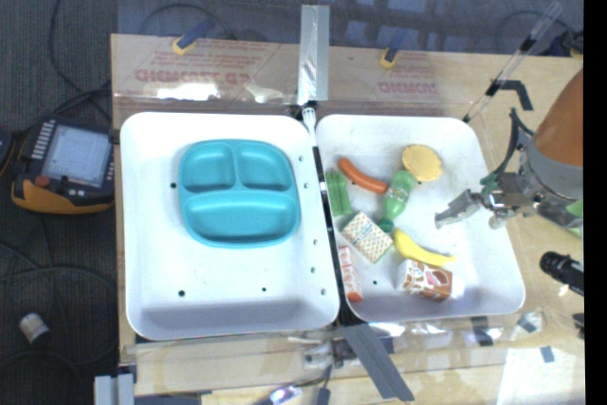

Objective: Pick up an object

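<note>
The right bin (493, 285) holds several small toy foods. An orange sausage (362, 175) lies near a green bottle (399, 192) and a round yellow bun (421, 162). Lower down are a yellow banana (422, 250), a checkered packet (367, 236) and a small brown-and-white carton (425, 280). A green stick (337, 193) and a red piece (348, 278) lie along the bin's left wall. My gripper (467, 213) hangs over the right part of this bin, right of the bottle and above the banana. It is open, with nothing between its fingers.
The left bin (152, 289) carries a teal divided plate (237, 192). A metal divider (313, 52) stands behind the bins' shared wall. A handheld pendant (62, 166) lies on the floor at the left, and cables run at the right edge.
</note>
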`<state>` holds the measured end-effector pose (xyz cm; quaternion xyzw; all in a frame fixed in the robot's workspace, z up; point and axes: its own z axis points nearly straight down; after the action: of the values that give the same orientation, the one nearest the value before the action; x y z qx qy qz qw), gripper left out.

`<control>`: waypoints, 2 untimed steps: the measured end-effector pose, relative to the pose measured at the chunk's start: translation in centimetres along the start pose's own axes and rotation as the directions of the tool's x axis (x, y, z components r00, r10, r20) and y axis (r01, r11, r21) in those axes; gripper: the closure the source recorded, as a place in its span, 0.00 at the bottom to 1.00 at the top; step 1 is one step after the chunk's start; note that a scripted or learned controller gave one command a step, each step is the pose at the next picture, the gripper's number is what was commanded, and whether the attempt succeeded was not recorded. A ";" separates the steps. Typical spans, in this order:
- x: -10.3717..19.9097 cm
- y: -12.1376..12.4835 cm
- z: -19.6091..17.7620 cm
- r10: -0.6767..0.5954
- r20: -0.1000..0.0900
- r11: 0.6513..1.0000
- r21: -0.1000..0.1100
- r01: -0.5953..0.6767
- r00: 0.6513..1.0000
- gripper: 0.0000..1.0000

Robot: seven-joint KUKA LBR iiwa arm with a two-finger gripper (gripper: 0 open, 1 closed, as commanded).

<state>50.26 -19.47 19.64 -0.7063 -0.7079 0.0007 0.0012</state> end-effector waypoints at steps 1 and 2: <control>3.1 -1.7 10.3 0.119 0.000 0.993 -0.003 -0.119 0.993 0.00; 3.2 -1.7 9.4 0.119 -0.002 0.993 -0.001 -0.119 0.993 1.00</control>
<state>48.56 -16.29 10.21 -0.7472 -0.6646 0.0000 0.0015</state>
